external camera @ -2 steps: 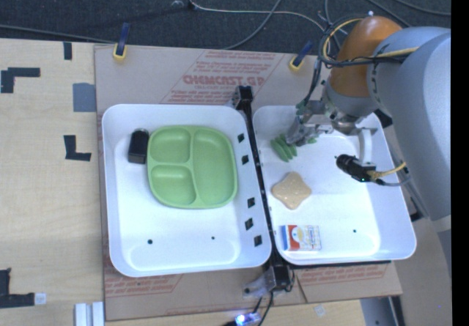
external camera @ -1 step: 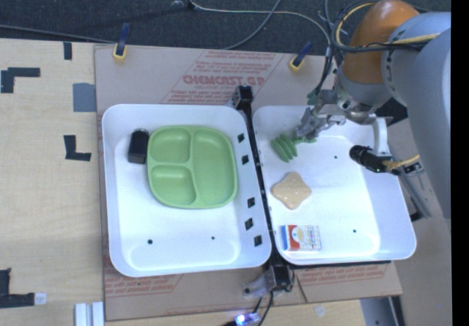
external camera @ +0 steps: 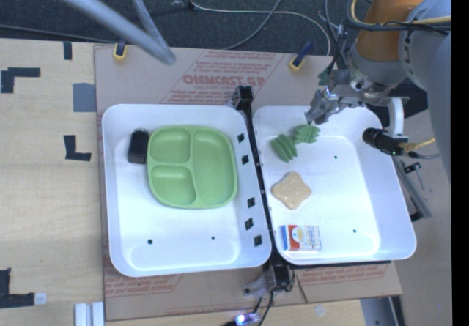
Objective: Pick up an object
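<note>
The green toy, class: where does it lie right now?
The green toy lies in the right bin, near its upper-left corner, just under the gripper and above the tan biscuit.

Pale green divided plate, black block, dark green leafy toy, tan cracker (white bins).

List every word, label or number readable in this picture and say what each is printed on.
"CHENCAST G.P.": red print on the cardboard sheet behind the bins; spelling uncertain, blurred.
More red print in the lines under it: too blurred to read.
Small white card in the right bin: red and blue marks, too small to read.
</note>
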